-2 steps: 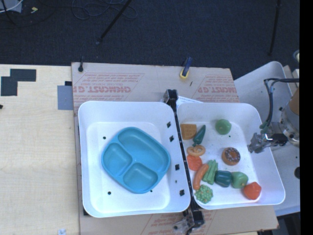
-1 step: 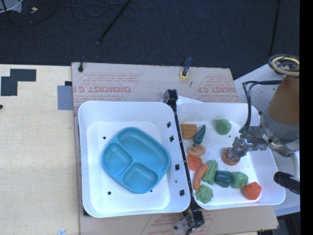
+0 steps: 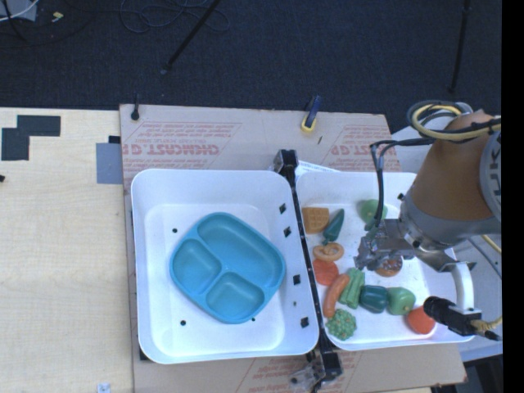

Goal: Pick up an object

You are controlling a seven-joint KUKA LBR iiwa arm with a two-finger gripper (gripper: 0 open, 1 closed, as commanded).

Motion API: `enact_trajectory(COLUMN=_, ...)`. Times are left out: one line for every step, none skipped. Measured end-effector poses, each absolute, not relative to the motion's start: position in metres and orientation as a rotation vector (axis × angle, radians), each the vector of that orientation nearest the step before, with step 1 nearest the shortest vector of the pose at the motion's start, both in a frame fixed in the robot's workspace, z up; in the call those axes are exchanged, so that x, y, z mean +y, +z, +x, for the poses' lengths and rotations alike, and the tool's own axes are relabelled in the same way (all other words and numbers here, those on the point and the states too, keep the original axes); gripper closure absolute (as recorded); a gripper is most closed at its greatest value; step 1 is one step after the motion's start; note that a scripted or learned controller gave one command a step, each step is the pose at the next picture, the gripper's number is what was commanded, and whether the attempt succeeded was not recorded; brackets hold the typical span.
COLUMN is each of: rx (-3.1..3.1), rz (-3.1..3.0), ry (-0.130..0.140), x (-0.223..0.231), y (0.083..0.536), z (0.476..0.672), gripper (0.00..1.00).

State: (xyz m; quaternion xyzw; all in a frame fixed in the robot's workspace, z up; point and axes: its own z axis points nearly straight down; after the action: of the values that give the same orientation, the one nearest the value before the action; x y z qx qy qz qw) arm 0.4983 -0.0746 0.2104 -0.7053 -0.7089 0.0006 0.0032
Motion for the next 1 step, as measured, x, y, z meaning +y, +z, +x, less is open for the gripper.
enact_trajectory(rx=-2.222, rz=-2.212, ry=0.003, x=-0.0191, y=0.2207, z=0.4851, gripper=1.0)
